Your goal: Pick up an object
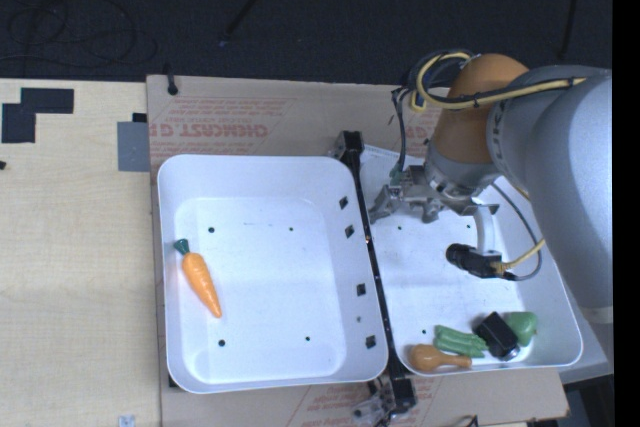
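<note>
An orange carrot (201, 282) with a green top lies near the left wall of the left bin (250, 177). In the right bin (545, 355), at its front edge, lie a green bean pod (459, 341), a small black object (496, 333), a green piece (522, 323) behind it and a tan pear-shaped object (437, 357). My gripper (404, 201) hangs over the back left part of the right bin, close to the divider between the bins and far from all the objects. Nothing shows in its grasp.
The grey arm with its orange band (480, 115) covers the right bin's back right part. A black cable plug (470, 258) dangles over the bin's middle. Cardboard (250, 115) lies under both bins. A wooden bench top (70, 245) extends to the left.
</note>
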`<state>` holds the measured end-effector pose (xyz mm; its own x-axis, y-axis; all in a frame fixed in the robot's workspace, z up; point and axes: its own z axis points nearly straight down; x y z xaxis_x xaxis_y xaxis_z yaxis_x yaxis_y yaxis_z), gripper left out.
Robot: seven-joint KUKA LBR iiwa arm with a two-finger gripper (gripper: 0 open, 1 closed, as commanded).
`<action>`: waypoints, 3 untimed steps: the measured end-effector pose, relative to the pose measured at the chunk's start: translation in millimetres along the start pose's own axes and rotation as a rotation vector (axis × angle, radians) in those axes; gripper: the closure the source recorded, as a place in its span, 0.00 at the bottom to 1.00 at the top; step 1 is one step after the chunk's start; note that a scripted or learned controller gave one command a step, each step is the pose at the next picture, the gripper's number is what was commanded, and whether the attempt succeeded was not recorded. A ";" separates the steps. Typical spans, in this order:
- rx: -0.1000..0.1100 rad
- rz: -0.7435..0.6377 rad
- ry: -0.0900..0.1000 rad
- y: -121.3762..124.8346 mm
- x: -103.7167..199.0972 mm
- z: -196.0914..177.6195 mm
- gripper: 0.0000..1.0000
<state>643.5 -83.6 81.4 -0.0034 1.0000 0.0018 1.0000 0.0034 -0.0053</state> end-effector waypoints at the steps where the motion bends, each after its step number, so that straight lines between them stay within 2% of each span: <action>1: -0.005 0.002 -0.003 -26.1 66.4 -110.6 0.00; 2: -0.004 0.002 -0.001 0.8 79.1 -105.7 0.00; 3: -0.010 0.008 -0.005 -18.2 1.8 -219.1 0.00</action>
<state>626.5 -82.2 300.5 0.0050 1.0000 -0.0030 1.0000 -0.0050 0.0050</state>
